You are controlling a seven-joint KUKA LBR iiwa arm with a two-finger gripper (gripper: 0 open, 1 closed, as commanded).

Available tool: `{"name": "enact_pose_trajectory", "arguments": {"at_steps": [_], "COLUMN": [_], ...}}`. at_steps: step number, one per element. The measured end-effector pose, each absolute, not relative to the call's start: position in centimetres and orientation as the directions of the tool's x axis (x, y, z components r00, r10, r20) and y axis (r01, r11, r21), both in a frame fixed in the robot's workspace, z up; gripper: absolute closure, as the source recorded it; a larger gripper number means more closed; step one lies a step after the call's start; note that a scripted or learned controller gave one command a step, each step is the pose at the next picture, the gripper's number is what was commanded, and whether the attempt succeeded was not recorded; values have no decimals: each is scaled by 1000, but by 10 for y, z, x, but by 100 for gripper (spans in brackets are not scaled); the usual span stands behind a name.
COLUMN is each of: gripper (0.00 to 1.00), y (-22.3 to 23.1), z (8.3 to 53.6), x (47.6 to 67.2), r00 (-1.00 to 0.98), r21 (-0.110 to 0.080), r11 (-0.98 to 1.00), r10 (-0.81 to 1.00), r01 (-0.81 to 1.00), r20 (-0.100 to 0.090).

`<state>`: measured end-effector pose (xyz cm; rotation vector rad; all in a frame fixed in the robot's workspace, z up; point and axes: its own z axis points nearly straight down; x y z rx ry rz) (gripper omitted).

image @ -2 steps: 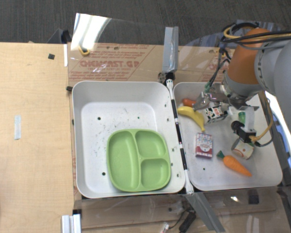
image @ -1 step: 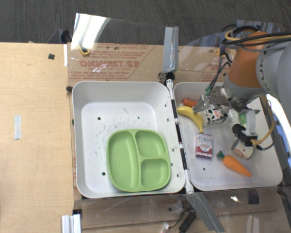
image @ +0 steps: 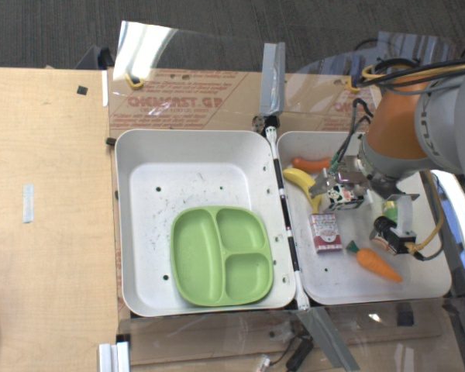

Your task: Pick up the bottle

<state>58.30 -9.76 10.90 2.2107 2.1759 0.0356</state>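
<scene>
In the right bin (image: 418,285), a small white object with black marks, which looks like the bottle (image: 344,198), lies near the middle, just right of a yellow banana (image: 301,180). My gripper (image: 335,184) comes down from the right and sits directly over the bottle's upper left end, touching or nearly touching it. The grey wrist with its orange band (image: 395,130) hides the bin's back right part.
The right bin also holds an orange piece (image: 310,163) at the back, a red box (image: 325,232), a carrot (image: 378,263) at the front and a green item (image: 390,206) under the wrist. A green divided plate (image: 222,254) lies in the left bin (image: 139,208).
</scene>
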Motion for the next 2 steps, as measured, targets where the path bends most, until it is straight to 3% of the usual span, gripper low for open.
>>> {"name": "enact_pose_trajectory", "arguments": {"at_steps": [1, 2], "gripper": [0, 0], "y": [-111, -111], "z": [107, 107], "x": [501, 598], "r00": [-214, 80], "r21": [34, 30], "r11": [214, -79], "r10": [977, 997], "r01": [976, 996], "r20": [-18, -6]}}
